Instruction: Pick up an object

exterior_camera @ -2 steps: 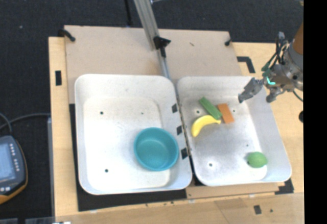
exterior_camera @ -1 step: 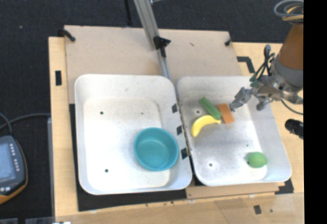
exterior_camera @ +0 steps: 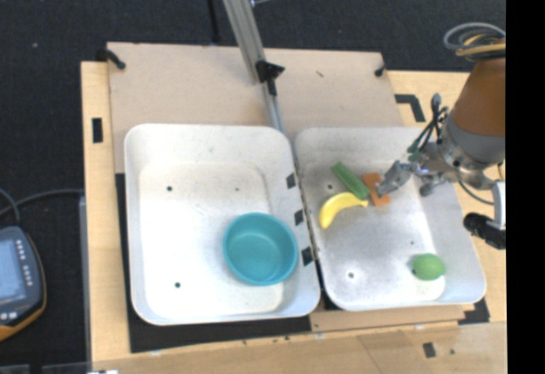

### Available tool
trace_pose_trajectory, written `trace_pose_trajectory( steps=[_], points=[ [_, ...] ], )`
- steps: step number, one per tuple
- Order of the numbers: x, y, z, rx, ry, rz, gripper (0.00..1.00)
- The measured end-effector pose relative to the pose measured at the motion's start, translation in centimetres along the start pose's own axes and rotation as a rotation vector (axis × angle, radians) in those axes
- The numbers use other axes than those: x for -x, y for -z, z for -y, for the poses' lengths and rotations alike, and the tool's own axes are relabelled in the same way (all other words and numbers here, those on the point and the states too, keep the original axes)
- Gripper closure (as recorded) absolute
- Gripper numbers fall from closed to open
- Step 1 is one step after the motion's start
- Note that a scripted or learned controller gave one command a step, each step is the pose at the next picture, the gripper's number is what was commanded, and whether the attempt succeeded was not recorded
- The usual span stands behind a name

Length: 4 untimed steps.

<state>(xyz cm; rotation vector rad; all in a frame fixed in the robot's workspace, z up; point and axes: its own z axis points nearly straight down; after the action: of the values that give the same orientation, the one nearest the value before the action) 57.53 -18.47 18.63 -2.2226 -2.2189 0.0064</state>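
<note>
**Overhead view of the two-bin bench, with the gripper low over the right bin**

Camera view. Two shallow white bins are seen side by side on a tan bench [exterior_camera: 98, 219]. In the left bin [exterior_camera: 170, 159] a teal bowl [exterior_camera: 260, 248] is set upright near the front right corner, close to the wall shared with the neighbouring bin. In the right bin [exterior_camera: 383, 279] four items are visible: a green stick-shaped piece [exterior_camera: 348, 179] lying at a slant near the middle; a yellow banana [exterior_camera: 340, 208] just in front of it, its upper end near the stick's lower end; a small orange object [exterior_camera: 378, 192], partly covered by the gripper, just beside both; and a green ball-like object [exterior_camera: 427, 267] well apart from the others, near the front right corner.

The arm [exterior_camera: 481, 104] is shown entering from the right — its orange band above the grey wrist. The gripper [exterior_camera: 390, 182] is lowered over the middle of the right bin, its tip at the orange object. Whether the gripper is open, closed or gripping anything cannot be told — the tip is too small and too blurred.

A slanted metal rail [exterior_camera: 238, 10] is seen crossing the cardboard sheet [exterior_camera: 187, 87] behind the bins. A handheld device with a screen [exterior_camera: 17, 279] lies at the left edge, off the bench.
</note>
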Motion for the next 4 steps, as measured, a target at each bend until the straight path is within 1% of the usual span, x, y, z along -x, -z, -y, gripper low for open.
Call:
trace_pose_trajectory(
  steps=[1, 2, 3, 4],
  points=[
    [1.2, -5.5, -0.1, -0.001, 0.0, 0.0, 0.0],
    [1.2, -4.0, -0.3, 0.008, -0.003, 0.0, 1.0],
    [0.3, 1.3, -0.3, 0.011, 0.006, -0.001, 1.0],
    [0.2, 7.8, -0.7, 0.012, 0.005, 0.0, 1.0]
  ],
)
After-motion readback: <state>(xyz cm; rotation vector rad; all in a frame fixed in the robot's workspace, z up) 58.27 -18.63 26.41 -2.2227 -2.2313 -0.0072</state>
